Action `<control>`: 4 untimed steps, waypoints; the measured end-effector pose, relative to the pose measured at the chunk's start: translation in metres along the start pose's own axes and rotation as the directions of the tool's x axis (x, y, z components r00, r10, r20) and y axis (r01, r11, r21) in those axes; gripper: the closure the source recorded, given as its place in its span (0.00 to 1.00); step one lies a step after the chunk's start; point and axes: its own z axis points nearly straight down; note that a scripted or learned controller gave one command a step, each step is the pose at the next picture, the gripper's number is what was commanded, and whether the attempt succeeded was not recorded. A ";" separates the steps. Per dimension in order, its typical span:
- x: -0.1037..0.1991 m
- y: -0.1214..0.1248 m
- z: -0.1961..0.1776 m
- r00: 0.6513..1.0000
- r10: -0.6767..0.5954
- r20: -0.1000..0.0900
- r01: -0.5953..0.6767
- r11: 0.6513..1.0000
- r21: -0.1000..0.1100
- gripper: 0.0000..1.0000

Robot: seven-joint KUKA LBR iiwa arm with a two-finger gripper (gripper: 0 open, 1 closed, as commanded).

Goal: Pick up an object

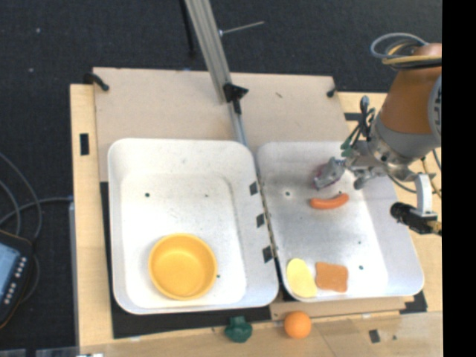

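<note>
over the right bin (387, 270) — the approach step, nothing lifted yet.
gripper (329, 174) hangs just above the orange sausage (329, 201); i cannot tell how wide it stands — next it should drop straight down and close on the sausage.

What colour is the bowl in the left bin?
Yellow. The bowl shows plainly in the camera view, near the front of the left bin.

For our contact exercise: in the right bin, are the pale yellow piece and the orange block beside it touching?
Touching. The camera view shows the pale yellow piece and the orange block edge to edge, no white bin floor between them.
</note>
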 end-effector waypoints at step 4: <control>-0.007 -0.009 0.090 1.000 0.008 0.001 -0.008 1.000 -0.003 1.00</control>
